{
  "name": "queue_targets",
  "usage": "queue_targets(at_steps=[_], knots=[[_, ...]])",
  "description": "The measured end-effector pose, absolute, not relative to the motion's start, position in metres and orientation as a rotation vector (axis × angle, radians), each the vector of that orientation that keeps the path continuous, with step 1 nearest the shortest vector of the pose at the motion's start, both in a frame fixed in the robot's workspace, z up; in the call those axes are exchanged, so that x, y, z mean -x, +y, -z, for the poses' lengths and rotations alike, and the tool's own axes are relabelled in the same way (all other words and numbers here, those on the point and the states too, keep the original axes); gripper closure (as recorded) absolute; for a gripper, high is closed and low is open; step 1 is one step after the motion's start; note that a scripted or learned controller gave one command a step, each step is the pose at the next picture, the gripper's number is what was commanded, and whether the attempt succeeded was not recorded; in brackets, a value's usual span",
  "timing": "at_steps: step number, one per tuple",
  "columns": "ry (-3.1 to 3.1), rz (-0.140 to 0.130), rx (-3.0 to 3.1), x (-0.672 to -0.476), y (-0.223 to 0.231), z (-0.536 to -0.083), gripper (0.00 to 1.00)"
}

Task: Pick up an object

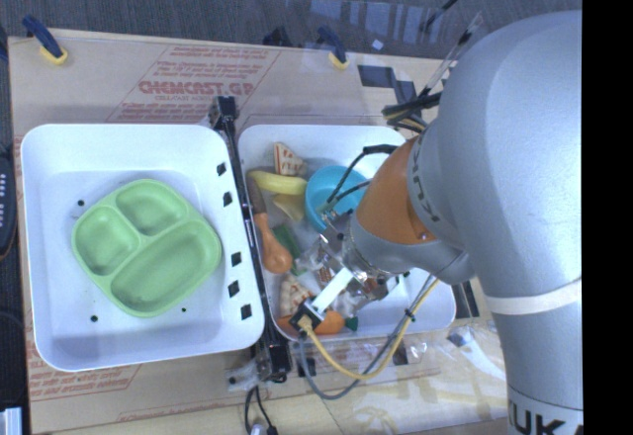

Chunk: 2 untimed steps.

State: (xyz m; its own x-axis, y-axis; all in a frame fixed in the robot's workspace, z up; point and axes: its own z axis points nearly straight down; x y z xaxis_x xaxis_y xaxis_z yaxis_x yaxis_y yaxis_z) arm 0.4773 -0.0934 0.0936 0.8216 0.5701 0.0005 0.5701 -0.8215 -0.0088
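Observation:
The right bin [259,141] holds a jumble of toy foods. At its far left lie a pizza slice [288,161], a yellow banana [276,183] and a blue bowl [325,196]. Along the left wall lies an orange squash-shaped piece [275,244] with a green piece [289,213] beside it. A tan bread-like piece [293,295] and a small orange item [332,323] rest near the front wall. My gripper [330,268] is low in the middle of this bin, just below the bowl and right of the squash piece. The arm hides the right half of the bin.
The left bin [40,255] contains a green divided plate [146,246]. A black divider [233,196] runs between the two bins. Blue clamps [45,40] hold the cardboard at the back edge. The grey arm [495,176] looms over the right bin.

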Motion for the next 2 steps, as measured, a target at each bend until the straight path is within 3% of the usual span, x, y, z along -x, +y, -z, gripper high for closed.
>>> queue_targets(at_steps=[1,2], knots=[[-0.95,-0.005,2.978,-0.479,-0.092,-0.104,1.0],[-0.721,-0.015,3.048,-0.514,-0.1,-0.134,1.0]])
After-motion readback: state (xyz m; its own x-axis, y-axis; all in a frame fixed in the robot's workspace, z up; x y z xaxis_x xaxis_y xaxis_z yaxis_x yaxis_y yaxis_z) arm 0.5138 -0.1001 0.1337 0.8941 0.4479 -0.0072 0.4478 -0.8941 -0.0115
